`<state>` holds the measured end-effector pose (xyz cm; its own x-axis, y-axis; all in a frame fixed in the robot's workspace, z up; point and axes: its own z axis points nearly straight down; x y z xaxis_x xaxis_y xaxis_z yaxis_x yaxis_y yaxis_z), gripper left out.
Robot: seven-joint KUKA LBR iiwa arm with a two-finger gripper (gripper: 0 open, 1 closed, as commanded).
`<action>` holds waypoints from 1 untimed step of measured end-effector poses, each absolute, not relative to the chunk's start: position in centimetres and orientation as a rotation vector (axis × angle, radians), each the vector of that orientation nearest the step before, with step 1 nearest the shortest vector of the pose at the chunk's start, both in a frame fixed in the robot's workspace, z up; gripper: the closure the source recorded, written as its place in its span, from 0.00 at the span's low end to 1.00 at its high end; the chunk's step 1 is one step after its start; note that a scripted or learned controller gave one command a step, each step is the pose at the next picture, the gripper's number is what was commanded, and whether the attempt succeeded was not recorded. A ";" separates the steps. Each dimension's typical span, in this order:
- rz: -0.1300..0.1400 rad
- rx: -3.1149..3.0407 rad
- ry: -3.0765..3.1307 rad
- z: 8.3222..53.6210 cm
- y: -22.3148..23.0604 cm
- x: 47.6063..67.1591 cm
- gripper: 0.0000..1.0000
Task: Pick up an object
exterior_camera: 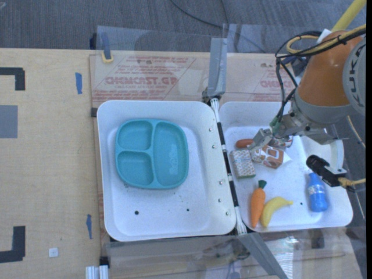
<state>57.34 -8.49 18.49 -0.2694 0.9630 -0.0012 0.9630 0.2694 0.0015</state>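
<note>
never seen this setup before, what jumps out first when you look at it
The teal divided plate lies alone in the left bin. The grey and orange arm reaches into the right bin, its gripper low over a small box. Nearer the front lie a carrot, a banana and a blue bottle.

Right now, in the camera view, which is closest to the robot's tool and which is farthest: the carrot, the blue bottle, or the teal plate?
Measured from the tool:
1. Blue bottle, right bin, by its right wall. The carrot, near the same bin's front edge, looks about as near; too close to call.
2. Teal plate, far off in the left bin.
</note>
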 end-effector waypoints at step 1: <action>0.002 1.831 2.547 10.1 -14.0 56.4 0.00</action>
